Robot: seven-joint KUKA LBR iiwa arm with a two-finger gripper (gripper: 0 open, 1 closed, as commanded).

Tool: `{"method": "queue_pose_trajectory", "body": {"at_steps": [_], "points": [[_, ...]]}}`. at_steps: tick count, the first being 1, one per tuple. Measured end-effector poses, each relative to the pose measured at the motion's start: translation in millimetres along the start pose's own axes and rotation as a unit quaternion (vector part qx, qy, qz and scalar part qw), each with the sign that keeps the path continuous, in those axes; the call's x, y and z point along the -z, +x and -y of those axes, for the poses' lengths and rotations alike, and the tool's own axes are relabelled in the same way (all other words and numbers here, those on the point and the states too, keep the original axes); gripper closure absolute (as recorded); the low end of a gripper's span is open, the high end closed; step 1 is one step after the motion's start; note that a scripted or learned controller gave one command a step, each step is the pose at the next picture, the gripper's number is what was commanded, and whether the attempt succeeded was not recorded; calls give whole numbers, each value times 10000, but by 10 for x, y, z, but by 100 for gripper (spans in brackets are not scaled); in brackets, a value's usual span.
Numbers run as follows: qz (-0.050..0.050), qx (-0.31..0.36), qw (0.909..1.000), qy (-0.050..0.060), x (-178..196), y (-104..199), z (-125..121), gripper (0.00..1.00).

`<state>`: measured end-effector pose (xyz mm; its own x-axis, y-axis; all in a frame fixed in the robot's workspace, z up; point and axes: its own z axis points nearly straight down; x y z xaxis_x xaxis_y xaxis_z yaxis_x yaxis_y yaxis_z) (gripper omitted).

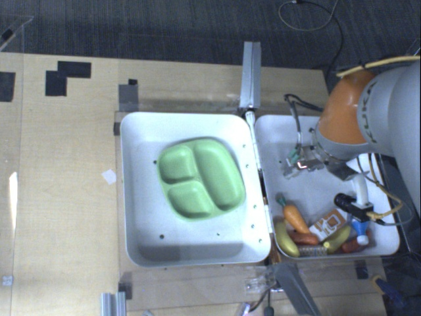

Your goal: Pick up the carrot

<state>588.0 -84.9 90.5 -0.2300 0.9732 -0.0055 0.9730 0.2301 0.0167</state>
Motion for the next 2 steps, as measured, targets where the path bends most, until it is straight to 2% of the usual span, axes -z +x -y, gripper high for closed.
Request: {"method": "queue_pose_trajectory", "body": {"at_steps": [1, 2], "points": [[2, -9, 10000, 12, -4, -12, 12, 0], [-27, 1035, 9946, 54, 966, 361, 777, 0]]}}
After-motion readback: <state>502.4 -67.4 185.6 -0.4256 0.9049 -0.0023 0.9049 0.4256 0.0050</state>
